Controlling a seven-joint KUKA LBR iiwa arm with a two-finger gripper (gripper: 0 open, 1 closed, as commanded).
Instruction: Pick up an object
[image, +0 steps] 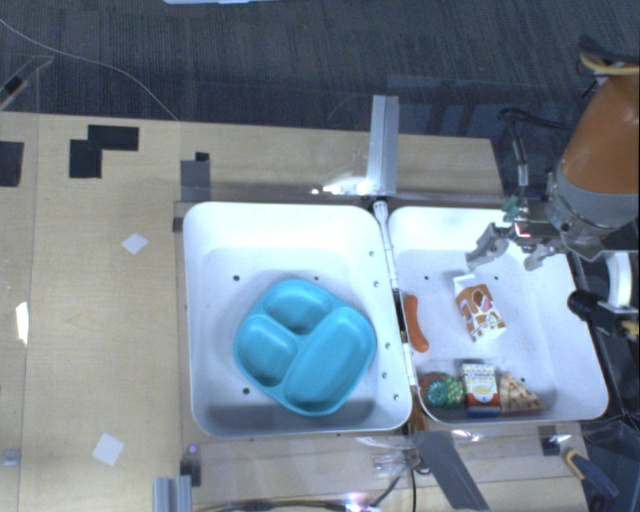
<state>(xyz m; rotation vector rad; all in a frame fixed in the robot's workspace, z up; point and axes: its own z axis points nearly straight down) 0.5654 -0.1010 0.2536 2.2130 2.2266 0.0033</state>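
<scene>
My gripper (512, 248) hangs over the upper part of the right bin (560, 330), open, with nothing between its two spread fingers. Just below it and slightly left lies a small white and orange packet (478, 310). An orange-red sausage-shaped piece (415, 322) lies along the bin's left wall. At the bin's near edge sit a green leafy item (440, 390), a small colourful box (480, 386) and a tan waffle-like piece (518, 396), side by side.
The left bin (215, 260) holds a blue divided plate (305, 345). A metal post (384, 150) stands behind the ridge between the bins. The grey arm with its orange band (600, 140) comes in from the right.
</scene>
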